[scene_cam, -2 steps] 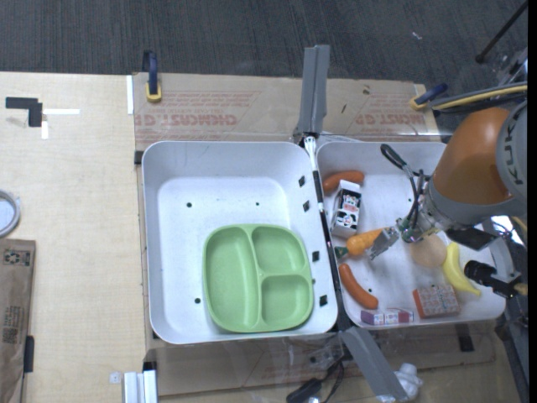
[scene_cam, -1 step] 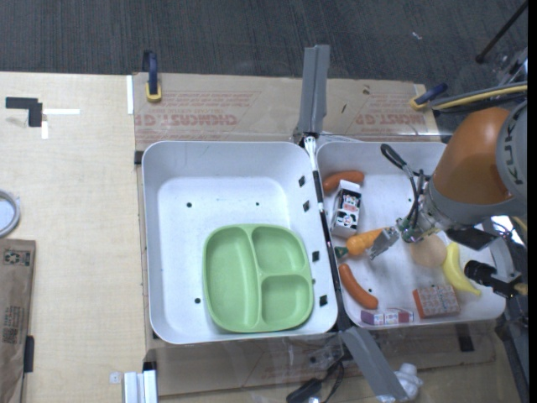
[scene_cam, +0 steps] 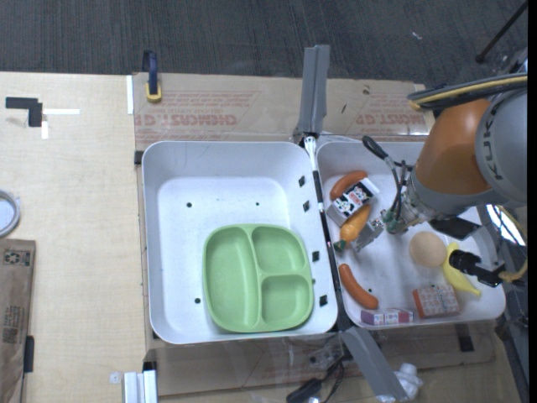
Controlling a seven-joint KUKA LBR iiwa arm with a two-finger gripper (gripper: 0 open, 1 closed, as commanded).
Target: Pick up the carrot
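Small orange carrot with a green leafy end [scene_cam: 353, 225] lies tilted in the right shallow white bin [scene_cam: 491, 309], touching the black-and-white printed carton [scene_cam: 356, 200]. Hand [scene_cam: 370, 232] sits right at the carrot; can't tell its state. Suggest grabbing across the carrot's middle, away from the carton.

Grey arm [scene_cam: 503, 141], orange wrist band [scene_cam: 449, 145]

A dark grey carpeted floor [scene_cam: 210, 15] is being shown along the top, beyond the bench. The pale wooden bench top [scene_cam: 67, 225] is being overlaid by a sheet of printed brown cardboard [scene_cam: 226, 107], which is being held at its far left corner by a blue and yellow clamp [scene_cam: 151, 78]. Even, soft light is being cast, without hard shadows.
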